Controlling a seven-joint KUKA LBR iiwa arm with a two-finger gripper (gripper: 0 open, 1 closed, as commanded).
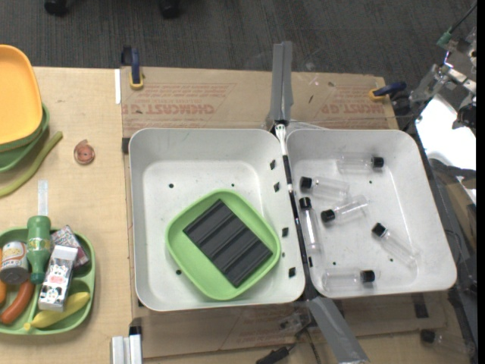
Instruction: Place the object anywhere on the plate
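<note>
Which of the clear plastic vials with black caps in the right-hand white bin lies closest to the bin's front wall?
Start at the right-hand shallow white bin, the one without the green plate. Follow its near wall to the clear plastic vial with a black cap lying along it. Unlike the other vials, it sits flat against that front edge, cap pointing right.

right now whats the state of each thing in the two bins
green plate: flat in the left bin, tilted askew, nothing placed on it but a dark ridged insert
left bin: holds the plate
right bin: holds the vials
clear vials: six or so, black-capped, lying on their sides, scattered, none on the plate
</note>
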